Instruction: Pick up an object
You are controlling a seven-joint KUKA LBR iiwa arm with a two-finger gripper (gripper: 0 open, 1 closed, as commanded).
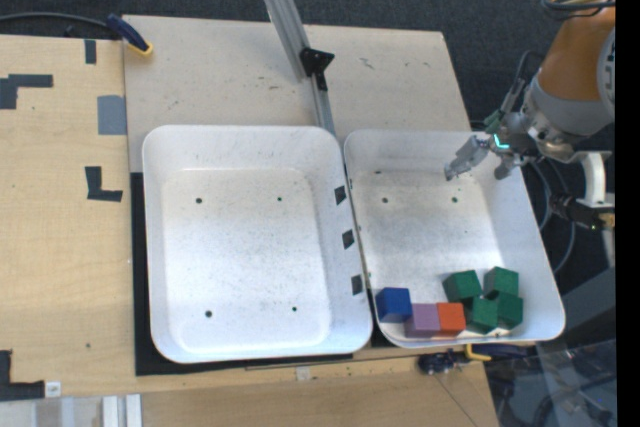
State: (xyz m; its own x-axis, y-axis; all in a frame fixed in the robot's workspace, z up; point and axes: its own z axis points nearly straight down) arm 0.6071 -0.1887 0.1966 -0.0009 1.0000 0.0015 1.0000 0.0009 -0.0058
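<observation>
My gripper [483,160] hangs over the far right part of the right bin [420,215], its two fingers spread open with nothing between them. The blocks lie well below it along the bin's near edge: a blue cube [394,303], a purple cube [426,318], an orange cube [451,317] and several green blocks [487,296] bunched in the near right corner. The gripper is far from all of them.
The left bin [240,235] sits beside the right one. A grey metal bar [280,0] slants down from the top to the gap between the bins. Cables hang at the right by the arm [575,75].
</observation>
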